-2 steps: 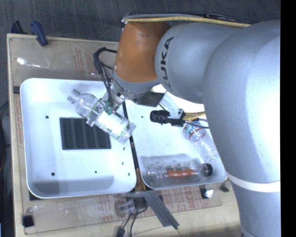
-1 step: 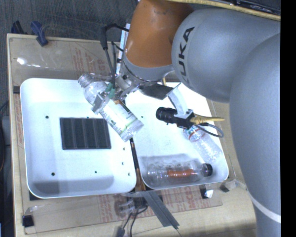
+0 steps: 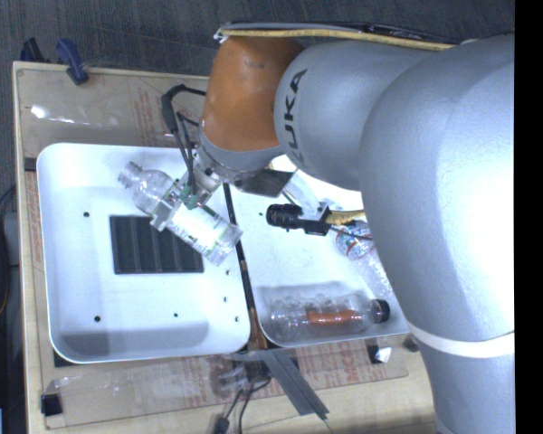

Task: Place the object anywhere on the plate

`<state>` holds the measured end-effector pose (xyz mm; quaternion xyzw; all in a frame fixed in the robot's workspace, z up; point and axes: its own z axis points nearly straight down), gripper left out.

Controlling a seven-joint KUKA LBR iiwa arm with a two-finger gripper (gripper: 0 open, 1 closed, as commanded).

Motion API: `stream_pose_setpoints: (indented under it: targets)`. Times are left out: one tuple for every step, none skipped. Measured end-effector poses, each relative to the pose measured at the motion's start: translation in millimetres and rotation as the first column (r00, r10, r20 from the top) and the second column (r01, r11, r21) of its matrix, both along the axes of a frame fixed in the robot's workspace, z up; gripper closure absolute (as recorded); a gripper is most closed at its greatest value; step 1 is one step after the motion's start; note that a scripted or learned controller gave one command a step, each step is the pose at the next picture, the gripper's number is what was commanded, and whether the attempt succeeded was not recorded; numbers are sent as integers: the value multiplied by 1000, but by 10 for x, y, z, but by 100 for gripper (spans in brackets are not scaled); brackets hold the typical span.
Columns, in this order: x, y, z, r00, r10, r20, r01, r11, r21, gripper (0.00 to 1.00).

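the grey arm's gripper (image 3: 190, 195) sits right at a clear plastic bottle (image 3: 210, 231) lying at a slant in the left white bin (image 3: 72, 319), at the corner of a dark ribbed rectangular plate (image 3: 149, 247). a second clear bottle (image 3: 326, 315) lies in the right white bin (image 3: 276, 260).

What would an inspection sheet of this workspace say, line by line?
Surface: wooden bench bearing the left bin and the right bin.
Job's things: clear bottle tilted over the left bin; dark ridged plate on that bin's floor.
Clutter: lying bottle and labelled bottle in the right bin, the latter partly under the arm.
Claw: at the clear bottle's middle; grip unclear.
Cables: black loop by the wrist.
Surroundings: blue clamp, dark floor.
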<state>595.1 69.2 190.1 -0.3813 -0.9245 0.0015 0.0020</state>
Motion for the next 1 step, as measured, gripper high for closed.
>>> stream_pose_setpoints:
  targets:
    - [-11,365,-22,997,75,4,-75,997,1,100]
